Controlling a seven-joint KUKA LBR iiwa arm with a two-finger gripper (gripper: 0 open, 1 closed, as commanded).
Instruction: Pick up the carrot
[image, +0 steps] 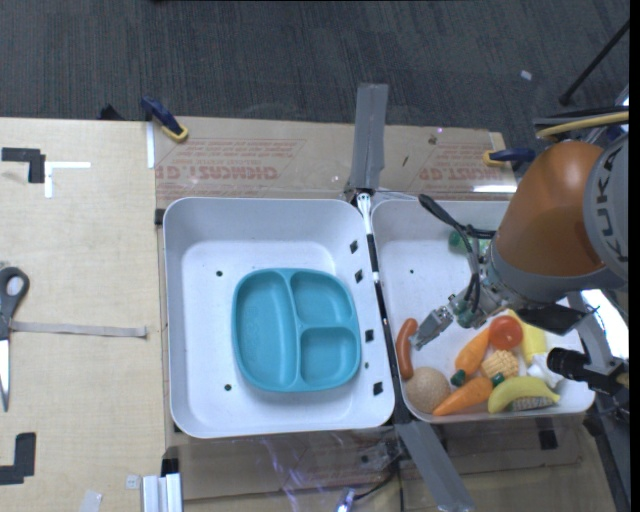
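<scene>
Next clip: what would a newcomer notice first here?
The teal divided plate sits alone in the left bin. In the right bin, bright toy food crowds the near corner: carrots, a banana, a tomato. The arm's orange band looms above them.

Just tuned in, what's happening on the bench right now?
The arm has reached into the right bin, and its gripper sits low above the pile of toy food in that bin's near corner. Nothing is visibly between its fingers. The carrot lies in the pile beside a banana and a hot dog. The left bin holds a blue divided plate.
</scene>
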